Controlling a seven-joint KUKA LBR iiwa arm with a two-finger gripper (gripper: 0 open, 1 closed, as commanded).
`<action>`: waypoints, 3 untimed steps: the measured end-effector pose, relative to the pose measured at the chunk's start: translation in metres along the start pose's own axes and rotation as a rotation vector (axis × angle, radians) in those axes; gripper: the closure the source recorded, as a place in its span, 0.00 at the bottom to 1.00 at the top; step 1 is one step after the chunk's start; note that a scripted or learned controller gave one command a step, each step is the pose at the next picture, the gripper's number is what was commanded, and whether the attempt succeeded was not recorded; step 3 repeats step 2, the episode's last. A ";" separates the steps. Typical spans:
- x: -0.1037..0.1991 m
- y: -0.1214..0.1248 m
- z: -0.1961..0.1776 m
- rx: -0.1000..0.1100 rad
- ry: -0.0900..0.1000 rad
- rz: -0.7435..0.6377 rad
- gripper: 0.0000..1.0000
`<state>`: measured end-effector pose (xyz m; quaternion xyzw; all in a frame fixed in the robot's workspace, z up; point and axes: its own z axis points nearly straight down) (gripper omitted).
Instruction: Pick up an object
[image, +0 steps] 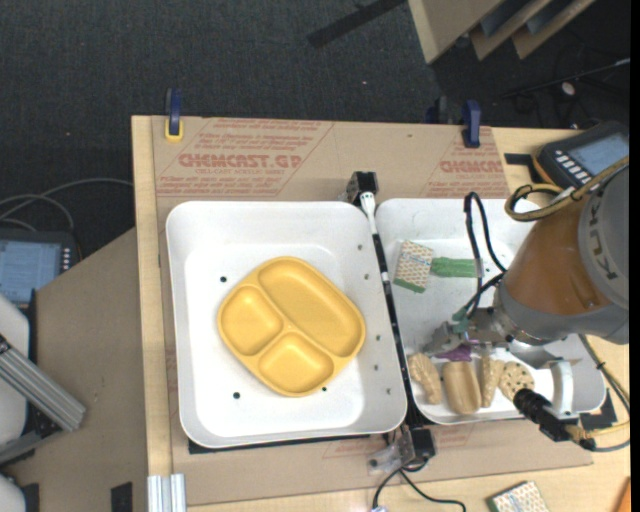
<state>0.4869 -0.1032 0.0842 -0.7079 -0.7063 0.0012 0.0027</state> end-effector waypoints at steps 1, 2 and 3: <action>0.000 0.002 -0.011 -0.006 -0.003 -0.001 1.00; 0.052 0.093 -0.107 -0.023 -0.002 -0.012 1.00; 0.052 0.093 -0.107 -0.023 -0.002 -0.012 1.00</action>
